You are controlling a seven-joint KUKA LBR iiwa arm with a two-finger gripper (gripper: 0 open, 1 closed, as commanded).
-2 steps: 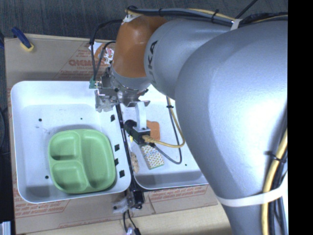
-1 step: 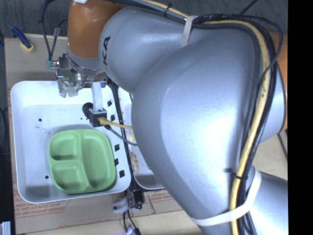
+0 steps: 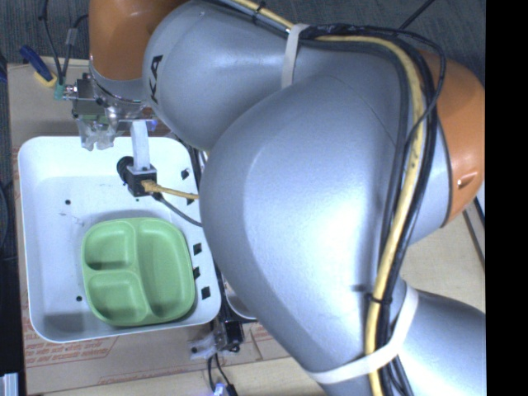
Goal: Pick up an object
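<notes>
White and shallow, the left plastic bin (image 3: 33,221) has smooth walls and rounded corners. Inside it, near the front, lies a light green plastic tray with three sections (image 3: 137,269). The green tray is a soft square shape with round corners and low ridges that split it into one long part and two smaller parts. It lies flat on the bin floor and nothing is touching it. A few small dark specks dot the white floor behind it.

Brown cardboard surface (image 3: 66,351) with red print shows under the front of the bin.

Above the back edge of the bin hangs the shiny metal gripper (image 3: 97,134), well apart from the green tray. It is too small and blurry to tell how it is set. Just to its right, a white stick-like part with a black block (image 3: 139,172) and a yellowish cable reaches over the bin.

Farther right, the big smooth grey arm (image 3: 330,205) with its orange band (image 3: 120,27) covers most of the rest.
</notes>
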